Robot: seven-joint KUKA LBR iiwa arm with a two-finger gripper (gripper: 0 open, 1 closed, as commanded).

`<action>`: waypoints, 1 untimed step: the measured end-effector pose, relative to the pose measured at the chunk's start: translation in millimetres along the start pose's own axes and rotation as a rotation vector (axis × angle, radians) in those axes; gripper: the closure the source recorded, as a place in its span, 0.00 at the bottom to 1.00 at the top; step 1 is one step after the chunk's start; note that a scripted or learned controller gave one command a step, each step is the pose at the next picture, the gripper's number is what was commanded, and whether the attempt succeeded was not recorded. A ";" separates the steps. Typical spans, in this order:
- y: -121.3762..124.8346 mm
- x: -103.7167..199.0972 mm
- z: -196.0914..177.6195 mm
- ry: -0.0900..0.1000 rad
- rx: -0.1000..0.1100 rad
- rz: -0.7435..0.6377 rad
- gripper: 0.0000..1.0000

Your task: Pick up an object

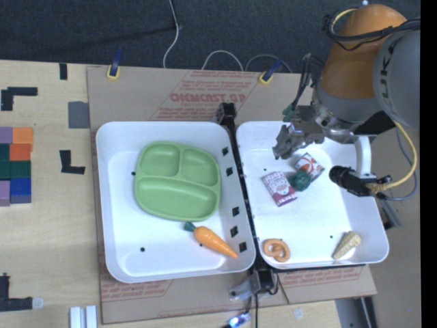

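My gripper [285, 147] hangs over the upper part of the right bin [321, 251], its dark fingers pointing down. Just below it lie a small red-and-white box [278, 187], a dark green toy [300, 180] and a red-and-white packet [310, 163]. A pretzel [276, 250] sits near the bin's front edge, and a pale corn-like piece [346, 245] lies at the front right. The left bin [119, 251] holds a green divided plate [178, 181] and an orange carrot [214, 240]. Nothing shows between the fingers.
A black divider [235, 176] runs between the two bins. A black cylindrical part [347, 180] with cabling juts over the right bin's right side. Coloured blocks [15, 166] sit at the far left of the bench.
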State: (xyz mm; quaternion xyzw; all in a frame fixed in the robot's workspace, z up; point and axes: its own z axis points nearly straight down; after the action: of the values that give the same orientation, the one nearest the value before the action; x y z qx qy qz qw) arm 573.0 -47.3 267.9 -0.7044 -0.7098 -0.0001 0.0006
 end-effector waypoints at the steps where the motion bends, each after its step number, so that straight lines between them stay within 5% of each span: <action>1: 24.9 48.9 5.1 0.000 0.001 0.001 1.00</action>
State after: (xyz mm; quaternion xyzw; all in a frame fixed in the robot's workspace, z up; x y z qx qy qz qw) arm 597.6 1.8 262.9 -0.7047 -0.7095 0.0003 0.0007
